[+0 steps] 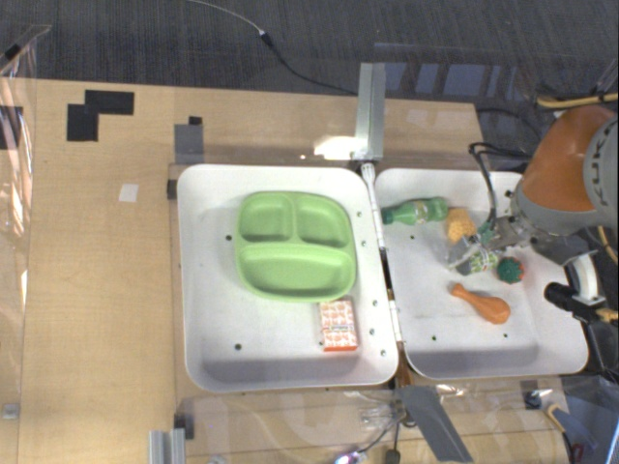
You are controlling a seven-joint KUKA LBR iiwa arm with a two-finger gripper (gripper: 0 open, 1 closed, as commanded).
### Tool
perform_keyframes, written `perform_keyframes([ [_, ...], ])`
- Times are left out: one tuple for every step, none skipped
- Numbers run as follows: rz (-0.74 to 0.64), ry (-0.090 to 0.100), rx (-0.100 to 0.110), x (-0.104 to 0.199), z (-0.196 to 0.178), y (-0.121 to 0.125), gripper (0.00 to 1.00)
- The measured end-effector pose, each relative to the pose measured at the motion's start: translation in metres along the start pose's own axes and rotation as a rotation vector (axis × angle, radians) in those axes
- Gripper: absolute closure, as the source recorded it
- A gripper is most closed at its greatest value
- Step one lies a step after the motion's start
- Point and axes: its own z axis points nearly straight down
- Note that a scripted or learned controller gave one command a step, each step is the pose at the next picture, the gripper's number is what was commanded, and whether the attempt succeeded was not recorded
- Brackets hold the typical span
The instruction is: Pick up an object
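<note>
Two shallow white bins sit side by side on the wooden bench, their inner rims touching along a metal divider. The left bin [198, 288] holds a green sectioned tray [295, 245] lying flat near its middle, with bare floor along the left wall and the near edge; a small red-and-white carton [338, 325] lies just below the tray's lower right corner, close to the bin's right rim. In the right bin [464, 356] the objects cluster in the upper half: a green bottle [416, 211] lies on its side near the far left corner, a yellow object [460, 224] sits just to its right, a small green round item [509, 270] rests near the right wall, and an orange drumstick-shaped toy [482, 303] lies apart from the others toward the middle. The near half of this bin is open floor. The arm [571, 177] reaches in over the right rim, and the gripper [484, 249] is down among the yellow object, the round item and some clear wrapping; how its jaws stand cannot be told in that clutter.
</note>
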Motion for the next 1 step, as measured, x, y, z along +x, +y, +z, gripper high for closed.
perform_keyframes([
  [-0.086, 0.004, -0.001, 0.0078, 0.0030, 0.0749, 0.00],
])
